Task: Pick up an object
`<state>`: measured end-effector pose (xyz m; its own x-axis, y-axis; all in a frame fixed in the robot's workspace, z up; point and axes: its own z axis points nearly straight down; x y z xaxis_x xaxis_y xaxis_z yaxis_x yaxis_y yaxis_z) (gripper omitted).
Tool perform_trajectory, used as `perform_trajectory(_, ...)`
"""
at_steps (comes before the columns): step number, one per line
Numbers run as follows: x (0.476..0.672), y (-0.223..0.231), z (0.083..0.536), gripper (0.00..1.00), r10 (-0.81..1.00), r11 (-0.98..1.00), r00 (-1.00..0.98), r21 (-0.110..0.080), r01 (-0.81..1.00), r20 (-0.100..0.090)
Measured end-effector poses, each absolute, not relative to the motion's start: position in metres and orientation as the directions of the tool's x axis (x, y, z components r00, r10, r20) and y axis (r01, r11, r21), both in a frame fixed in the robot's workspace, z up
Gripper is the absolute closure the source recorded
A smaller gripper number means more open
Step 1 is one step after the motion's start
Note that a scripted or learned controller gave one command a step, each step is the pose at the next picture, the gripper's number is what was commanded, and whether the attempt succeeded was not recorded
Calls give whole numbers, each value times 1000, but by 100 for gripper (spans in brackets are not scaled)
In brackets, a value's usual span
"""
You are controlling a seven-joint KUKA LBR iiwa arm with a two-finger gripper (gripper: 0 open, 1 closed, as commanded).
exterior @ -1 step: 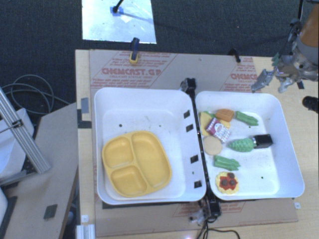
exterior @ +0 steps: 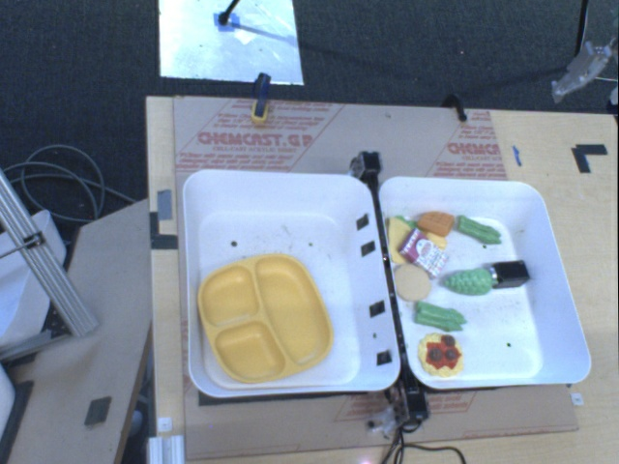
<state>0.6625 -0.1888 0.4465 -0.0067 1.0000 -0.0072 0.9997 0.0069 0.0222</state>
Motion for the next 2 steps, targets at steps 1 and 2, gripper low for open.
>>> perform_trajectory(1,662,-189,447,100,1000,10,-10,8,1000,-4)
perform_trajectory(2,669,-202,541,100,1000,6,-6,13,1000,-5)
